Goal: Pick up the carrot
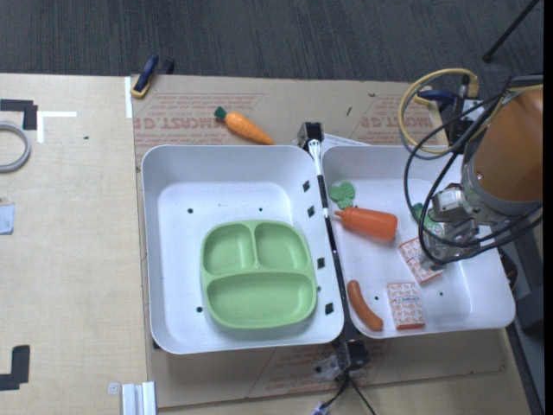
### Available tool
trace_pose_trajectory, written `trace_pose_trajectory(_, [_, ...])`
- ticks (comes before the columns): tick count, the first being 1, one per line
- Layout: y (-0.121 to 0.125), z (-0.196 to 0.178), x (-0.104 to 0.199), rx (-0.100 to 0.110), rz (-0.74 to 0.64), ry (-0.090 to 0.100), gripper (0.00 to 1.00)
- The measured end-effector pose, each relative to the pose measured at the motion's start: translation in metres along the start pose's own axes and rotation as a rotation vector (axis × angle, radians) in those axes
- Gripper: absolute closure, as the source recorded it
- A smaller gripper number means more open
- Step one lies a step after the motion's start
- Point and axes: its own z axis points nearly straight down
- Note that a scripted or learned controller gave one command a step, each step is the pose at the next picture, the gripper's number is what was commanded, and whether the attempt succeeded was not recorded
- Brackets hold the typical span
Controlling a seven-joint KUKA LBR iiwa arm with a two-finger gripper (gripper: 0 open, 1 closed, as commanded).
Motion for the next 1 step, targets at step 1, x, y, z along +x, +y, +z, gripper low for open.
trace_pose_trajectory(1, [0.0001, 0.0001, 0.0, 0.0, 0.0, 0.0, 0.0])
